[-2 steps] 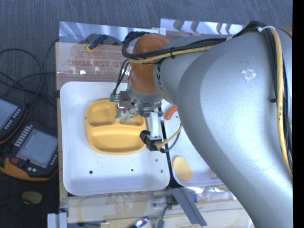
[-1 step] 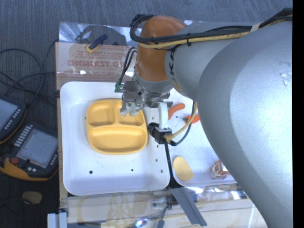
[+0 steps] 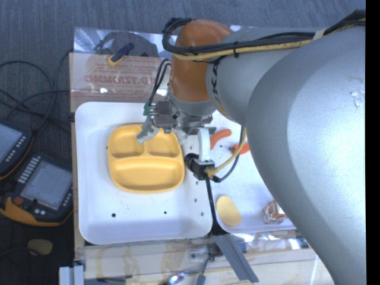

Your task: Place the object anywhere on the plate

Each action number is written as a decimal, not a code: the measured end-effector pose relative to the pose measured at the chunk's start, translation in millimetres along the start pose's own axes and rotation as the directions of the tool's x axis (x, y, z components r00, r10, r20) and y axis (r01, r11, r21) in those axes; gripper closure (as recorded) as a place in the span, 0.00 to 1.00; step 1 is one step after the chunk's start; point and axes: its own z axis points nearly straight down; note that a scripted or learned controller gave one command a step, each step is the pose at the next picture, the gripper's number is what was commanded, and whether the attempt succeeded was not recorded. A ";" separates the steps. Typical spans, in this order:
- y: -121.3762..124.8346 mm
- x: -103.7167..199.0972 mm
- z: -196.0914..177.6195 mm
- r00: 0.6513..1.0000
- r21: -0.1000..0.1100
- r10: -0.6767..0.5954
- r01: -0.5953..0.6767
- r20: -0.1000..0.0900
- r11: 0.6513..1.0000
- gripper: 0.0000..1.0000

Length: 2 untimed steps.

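A yellow divided plate [image 3: 145,172] lies in the left white bin [image 3: 95,218]. It has two small compartments at the back and one wide compartment at the front. My gripper [image 3: 159,128] hangs over the plate's back right compartment, under the orange wrist band [image 3: 191,70]. I see nothing held in it, and the wrist hides that corner of the plate. In the right bin, loose objects lie apart from the plate: an orange piece [image 3: 221,135], another orange piece [image 3: 240,149], a yellow oval object [image 3: 228,211] and a brown and white object [image 3: 274,212].
The grey arm [image 3: 309,129] covers most of the right bin [image 3: 249,227]. A black cable with a connector [image 3: 200,168] hangs from the wrist along the divide between the bins. A cardboard sheet [image 3: 113,79] lies behind the left bin. Pendants and cables [image 3: 35,183] sit on the floor at left.
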 end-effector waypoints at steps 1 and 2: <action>-0.2 -0.1 -7.9 1.000 0.004 -0.001 0.001 0.001 1.000 1.00; -0.3 -0.2 -7.8 1.000 0.004 -0.001 0.001 0.001 1.000 0.00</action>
